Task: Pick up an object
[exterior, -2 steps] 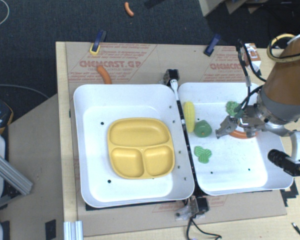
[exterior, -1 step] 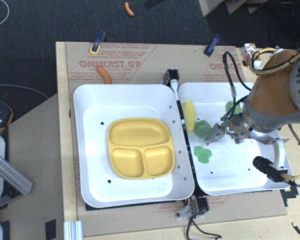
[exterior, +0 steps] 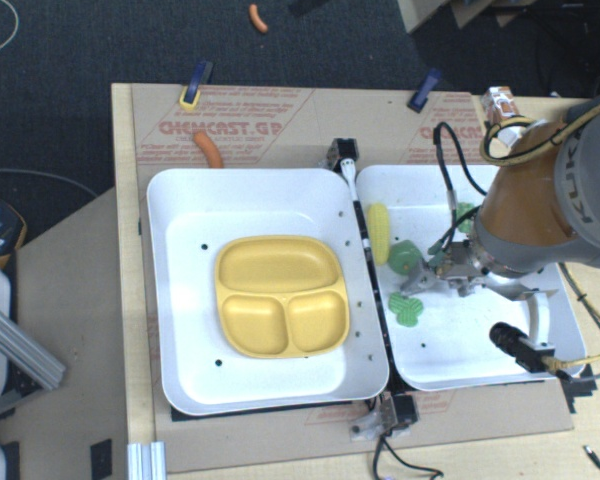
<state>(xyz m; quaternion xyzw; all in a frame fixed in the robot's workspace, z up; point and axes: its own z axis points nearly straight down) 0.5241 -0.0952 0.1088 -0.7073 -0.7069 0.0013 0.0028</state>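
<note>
Gripper [exterior: 430, 276] low in right bin [exterior: 460, 363], grip state can't tell. Green toys [exterior: 405, 258] at its 9 o'clock, corn [exterior: 379, 230] at 10. Approach step, I judge; next: centre over one toy, close.

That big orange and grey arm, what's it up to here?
The arm reaches from the right into the right bin, its gripper low among small green toys beside a yellow corn cob. Nothing looks lifted yet. The left bin holds a yellow divided tray.
</note>
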